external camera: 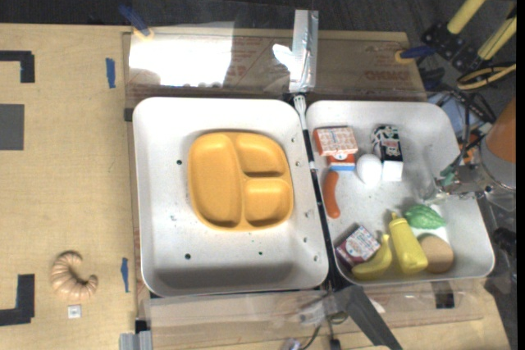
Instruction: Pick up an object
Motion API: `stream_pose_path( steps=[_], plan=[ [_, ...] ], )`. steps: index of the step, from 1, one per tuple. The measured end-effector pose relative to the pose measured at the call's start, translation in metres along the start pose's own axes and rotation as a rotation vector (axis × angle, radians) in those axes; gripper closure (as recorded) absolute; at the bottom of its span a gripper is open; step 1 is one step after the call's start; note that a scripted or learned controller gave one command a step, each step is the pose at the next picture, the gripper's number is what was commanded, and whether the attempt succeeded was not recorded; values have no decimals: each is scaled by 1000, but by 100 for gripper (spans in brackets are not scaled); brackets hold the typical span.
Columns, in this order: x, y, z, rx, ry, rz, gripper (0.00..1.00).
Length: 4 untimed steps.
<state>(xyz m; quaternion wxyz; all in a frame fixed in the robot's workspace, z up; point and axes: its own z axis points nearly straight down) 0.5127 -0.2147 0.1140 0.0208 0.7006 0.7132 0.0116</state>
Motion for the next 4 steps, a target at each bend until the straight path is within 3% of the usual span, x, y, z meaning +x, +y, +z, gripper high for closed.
stream_pose_path(
  steps=[1,2,3,4],
  plan=[
    [-9,52,30,43,8,191,100],
    [27,76,30,42,4,395,100],
    [55,25,-134,40,11,30,100],
    [115,44,-64,53,12,138,100]
  ],
)
